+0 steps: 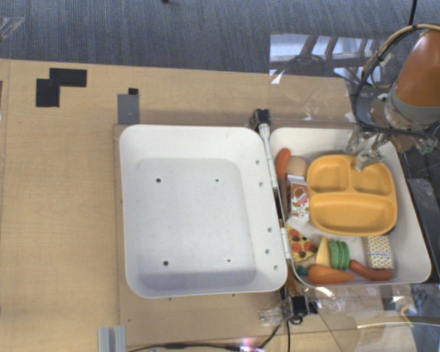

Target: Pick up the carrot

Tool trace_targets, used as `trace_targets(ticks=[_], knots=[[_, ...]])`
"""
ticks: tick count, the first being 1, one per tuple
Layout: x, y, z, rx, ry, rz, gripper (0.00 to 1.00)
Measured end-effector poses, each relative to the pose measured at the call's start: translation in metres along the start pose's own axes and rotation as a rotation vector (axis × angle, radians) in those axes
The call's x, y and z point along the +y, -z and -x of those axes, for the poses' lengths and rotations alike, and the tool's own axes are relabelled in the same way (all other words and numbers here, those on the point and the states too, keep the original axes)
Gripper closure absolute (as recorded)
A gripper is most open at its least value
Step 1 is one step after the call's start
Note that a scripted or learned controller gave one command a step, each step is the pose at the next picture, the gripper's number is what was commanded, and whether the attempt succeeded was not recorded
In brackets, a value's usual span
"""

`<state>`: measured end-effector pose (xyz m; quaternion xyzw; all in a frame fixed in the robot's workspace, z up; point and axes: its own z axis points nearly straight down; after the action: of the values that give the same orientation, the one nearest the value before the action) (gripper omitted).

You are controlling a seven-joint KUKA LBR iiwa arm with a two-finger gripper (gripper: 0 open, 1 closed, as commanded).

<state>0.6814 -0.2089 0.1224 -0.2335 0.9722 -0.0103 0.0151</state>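
Hand hangs over yellow tray's far edge, grip state can't tell. Carrot lies well nearer cam, at right bin's front.

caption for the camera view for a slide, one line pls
Gripper hovers above the yellow plastic divided tray in the right white bin, far from the orange toy carrot at its near edge.

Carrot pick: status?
End effector hovers over the yellow tray, far end of the right bin. Carrot lies untouched at the near edge. Green vegetable and sausage crowd it.
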Motion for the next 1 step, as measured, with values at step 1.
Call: trace_targets(ticks=[1], knots=[[0.0004, -0.0022, -0.0013, 0.004, 0.001, 0.002, 0.00]])
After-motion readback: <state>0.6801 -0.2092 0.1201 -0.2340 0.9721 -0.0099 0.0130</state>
